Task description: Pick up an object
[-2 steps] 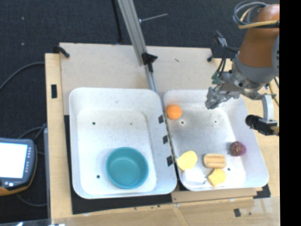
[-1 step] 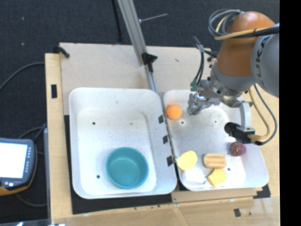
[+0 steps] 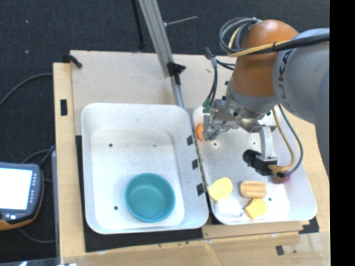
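Note:
My gripper [image 3: 209,131] hangs low over the back left corner of the right bin [image 3: 233,162], pointing down. A small orange object [image 3: 199,132] lies against that bin's left wall, right beside the gripper's left side; whether it is touched is unclear. At the front of the same bin sit a rounded yellow piece [image 3: 221,188], a tan roll [image 3: 253,189], a yellow wedge [image 3: 256,209] and a white piece [image 3: 228,207]. A teal bowl [image 3: 149,197] stands in the left bin [image 3: 91,148].
A slanted metal pole [image 3: 158,32] rises from the bench behind the bins, close to the gripper's left. A small screen unit [image 3: 16,195] sits off the bench at the far left. The arm's grey and orange body covers the right bin's back right.

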Motion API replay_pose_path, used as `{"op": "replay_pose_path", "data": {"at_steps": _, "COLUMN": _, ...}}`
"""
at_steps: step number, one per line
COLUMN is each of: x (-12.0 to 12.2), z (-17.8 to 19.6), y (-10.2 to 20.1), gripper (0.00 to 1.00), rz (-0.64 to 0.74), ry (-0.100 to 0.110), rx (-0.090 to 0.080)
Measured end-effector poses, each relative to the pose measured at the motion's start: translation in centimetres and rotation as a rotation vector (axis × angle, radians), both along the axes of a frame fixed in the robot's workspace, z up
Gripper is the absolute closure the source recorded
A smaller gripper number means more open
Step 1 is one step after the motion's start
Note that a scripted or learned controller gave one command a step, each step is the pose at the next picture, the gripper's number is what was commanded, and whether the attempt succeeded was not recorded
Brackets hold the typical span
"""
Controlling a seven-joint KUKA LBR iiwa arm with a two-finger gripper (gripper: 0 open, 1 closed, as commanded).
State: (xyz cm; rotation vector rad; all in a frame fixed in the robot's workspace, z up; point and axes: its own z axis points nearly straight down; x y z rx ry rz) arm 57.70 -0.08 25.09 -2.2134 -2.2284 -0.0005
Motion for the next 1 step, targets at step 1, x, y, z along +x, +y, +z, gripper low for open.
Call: {"op": "replay_pose_path", "data": {"at_steps": 1, "x": -1.32, "z": 0.83, "y": 5.2, "gripper": 1.0, "rz": 0.001, "ry": 0.0, "rx": 0.002}}
